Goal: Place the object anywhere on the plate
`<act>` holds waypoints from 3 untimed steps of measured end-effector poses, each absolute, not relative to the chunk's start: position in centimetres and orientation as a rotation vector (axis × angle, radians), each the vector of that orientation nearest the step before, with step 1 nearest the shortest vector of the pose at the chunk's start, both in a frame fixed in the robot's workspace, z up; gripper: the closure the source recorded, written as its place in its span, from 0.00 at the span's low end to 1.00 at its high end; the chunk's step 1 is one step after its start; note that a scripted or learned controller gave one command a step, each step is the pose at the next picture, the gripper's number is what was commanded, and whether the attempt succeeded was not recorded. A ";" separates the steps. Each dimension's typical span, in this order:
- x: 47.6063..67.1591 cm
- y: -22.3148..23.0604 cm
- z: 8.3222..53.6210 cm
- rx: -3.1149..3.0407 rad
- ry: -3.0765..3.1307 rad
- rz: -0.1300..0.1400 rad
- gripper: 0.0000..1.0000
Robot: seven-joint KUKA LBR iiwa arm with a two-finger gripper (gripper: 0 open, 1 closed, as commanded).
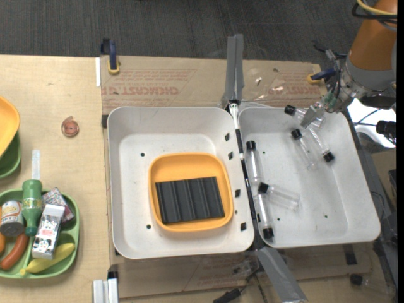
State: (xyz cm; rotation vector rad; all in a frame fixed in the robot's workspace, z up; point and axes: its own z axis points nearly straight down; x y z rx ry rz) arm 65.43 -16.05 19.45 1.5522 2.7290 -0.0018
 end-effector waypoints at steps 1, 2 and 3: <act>65.9 -14.5 20.2 1.296 2.859 -0.001 1.00; 65.6 -15.4 23.9 0.984 2.978 0.000 1.00; 63.8 -16.5 21.3 0.683 3.064 0.001 1.00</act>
